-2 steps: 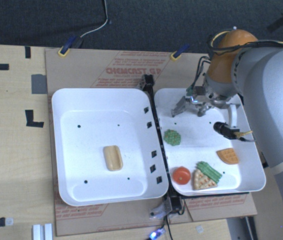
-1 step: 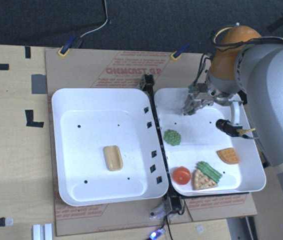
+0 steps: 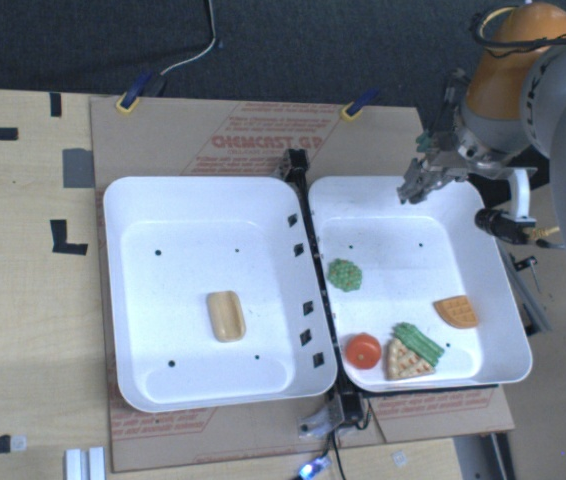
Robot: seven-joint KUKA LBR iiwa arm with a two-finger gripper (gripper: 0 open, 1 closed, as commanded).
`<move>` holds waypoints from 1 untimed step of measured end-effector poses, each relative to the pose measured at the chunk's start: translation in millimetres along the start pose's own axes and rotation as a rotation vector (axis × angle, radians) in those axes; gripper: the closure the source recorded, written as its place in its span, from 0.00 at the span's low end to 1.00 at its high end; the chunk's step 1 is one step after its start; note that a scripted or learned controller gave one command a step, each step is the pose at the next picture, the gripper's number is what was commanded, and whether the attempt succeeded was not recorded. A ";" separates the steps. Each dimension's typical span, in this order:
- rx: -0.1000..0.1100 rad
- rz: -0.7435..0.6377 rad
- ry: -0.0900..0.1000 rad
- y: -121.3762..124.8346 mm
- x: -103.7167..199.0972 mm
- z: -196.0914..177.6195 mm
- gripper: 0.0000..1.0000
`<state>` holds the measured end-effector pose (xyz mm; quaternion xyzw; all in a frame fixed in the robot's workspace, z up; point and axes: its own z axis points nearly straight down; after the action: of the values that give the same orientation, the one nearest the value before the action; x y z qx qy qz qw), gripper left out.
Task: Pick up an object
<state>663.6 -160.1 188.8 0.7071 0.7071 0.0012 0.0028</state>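
The right bin [image 3: 463,218] holds a green broccoli-like piece [image 3: 344,274], a red tomato [image 3: 363,351], a pizza-slice shape with a green strip on it [image 3: 409,353] and an orange cracker-like piece [image 3: 456,312]. A tan bread roll [image 3: 226,315] lies in the left bin [image 3: 133,228]. My gripper [image 3: 415,188] hangs over the right bin's far edge, well apart from all the objects. Nothing shows between its fingers.
Both bins sit on a cardboard sheet [image 3: 253,138] on the wooden bench. A black clip strip [image 3: 303,258] joins the bins down the middle. A cable [image 3: 203,28] runs across the dark backdrop behind.
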 end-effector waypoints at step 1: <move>0.001 -0.010 0.005 6.5 97.1 -43.0 1.00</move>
<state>669.9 -62.9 231.6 0.7033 0.7108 0.0026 0.0005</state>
